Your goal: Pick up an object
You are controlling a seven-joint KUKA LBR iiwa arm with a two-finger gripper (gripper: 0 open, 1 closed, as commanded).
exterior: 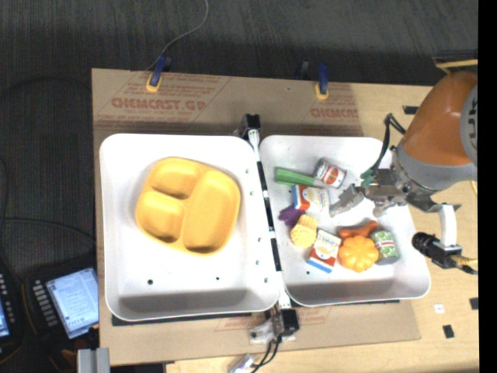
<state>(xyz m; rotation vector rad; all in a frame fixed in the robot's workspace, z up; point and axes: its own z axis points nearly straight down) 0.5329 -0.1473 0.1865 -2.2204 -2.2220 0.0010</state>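
Dark carpet surrounds a cardboard-covered worktop [233, 92] that carries two shallow white bins side by side. Nearest in the right bin [404, 282] lie an orange toy pumpkin [358, 253] and, just left of it, a small red and white carton [324, 250] tilted with its long axis running near-left to far-right. A green-labelled can [385, 244] sits right of the pumpkin, and a yellow corn piece [304, 229] lies left of the carton. Farther in are a purple piece [290, 214] and a white packet [314, 200]. A green bar [293, 176] lies with its long axis left to right, and a red-labelled can [332, 175] lies on its side just right of it.

The jaws [347, 200] hang over the bin's middle, right of the packet, pointing left; whether they are spread or pressed together cannot be told. In the left bin [116, 286] rests a yellow three-compartment tray [188, 203].
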